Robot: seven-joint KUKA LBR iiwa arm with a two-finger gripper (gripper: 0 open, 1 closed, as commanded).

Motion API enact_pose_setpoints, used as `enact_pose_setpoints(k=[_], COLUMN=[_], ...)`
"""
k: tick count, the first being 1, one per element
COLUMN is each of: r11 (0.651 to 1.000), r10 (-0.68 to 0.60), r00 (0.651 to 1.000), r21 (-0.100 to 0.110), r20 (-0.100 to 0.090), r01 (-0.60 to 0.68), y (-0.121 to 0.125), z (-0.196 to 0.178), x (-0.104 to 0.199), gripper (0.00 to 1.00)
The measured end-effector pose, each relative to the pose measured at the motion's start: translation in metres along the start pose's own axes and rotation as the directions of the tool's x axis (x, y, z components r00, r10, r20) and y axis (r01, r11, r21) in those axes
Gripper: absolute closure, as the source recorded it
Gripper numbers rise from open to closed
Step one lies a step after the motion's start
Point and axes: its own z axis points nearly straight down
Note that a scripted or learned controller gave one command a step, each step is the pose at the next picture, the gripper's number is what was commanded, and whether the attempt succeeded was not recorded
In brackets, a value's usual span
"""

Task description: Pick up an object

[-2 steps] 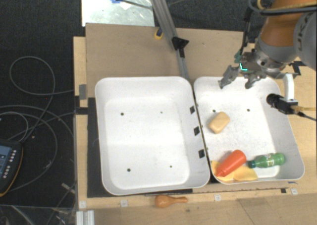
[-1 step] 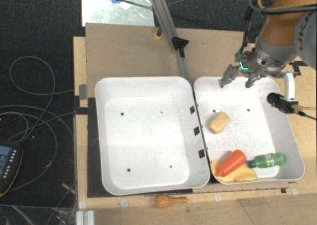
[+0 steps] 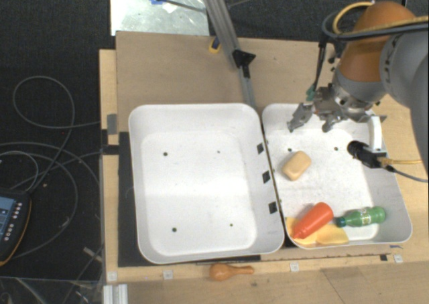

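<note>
The claw [image 3: 313,119] hangs over the far end of the right bin [image 3: 385,192], and its two fingers are spread apart with nothing between them. So the picking up is not done yet; this looks like the part where the arm gets ready above the things and chooses one. The things to pick are all in the right bin. A tan block [image 3: 296,165] lies near the middle of it, just below the claw and a bit toward us. At the near end sit an orange carrot [image 3: 312,219], a green bottle [image 3: 361,216] and a yellow piece [image 3: 326,236], all close together, with the carrot lying partly on the yellow piece. The left bin [image 3: 198,182] has nothing to grab in it. I think the tan block is the easiest one, since it lies alone. For that, the claw needs to slide a little toward us, go down with a finger on each side of the block, and then squeeze. The yellow piece is partly hidden under the carrot, so its shape is hard to tell. The arm is cut off at the right side. A small brown thing [image 3: 230,270] lies on the tabletop [image 3: 174,68] outside the bins, and I cannot tell what it is.
</note>
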Motion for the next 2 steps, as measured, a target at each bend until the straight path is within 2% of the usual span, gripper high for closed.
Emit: enact_pose_setpoints(k=[1,2], r11=[1.000,1.000], r10=[0.001,0.001], r00=[1.000,1.000], r21=[0.000,-0.002], r20=[0.000,0.000], r01=[-0.001,-0.001], y=[-0.006,-0.006], z=[0.052,0.086], x=[-0.009,-0.008], gripper=[0.00,0.00])
